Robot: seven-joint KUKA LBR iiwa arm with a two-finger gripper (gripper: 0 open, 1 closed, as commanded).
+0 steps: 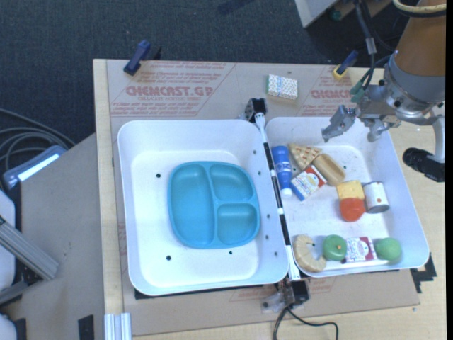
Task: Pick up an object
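On the bench (177,94), two white bins sit side by side: the left bin (141,261) carries a blue divided plate (212,204), the right bin (407,218) a clutter of toy food. The grey arm (421,55) hangs over the right bin's far edge, its fingers (357,125) spread apart and gripping nothing, above a toy bread piece (318,163), a blue tube (283,168), an orange piece (352,208) and a green apple (334,246).

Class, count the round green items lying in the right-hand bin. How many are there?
2. One green ball sits near the front rim beside the bagel piece; the other green ball lies in the front right corner. Others may hide beneath the clutter.
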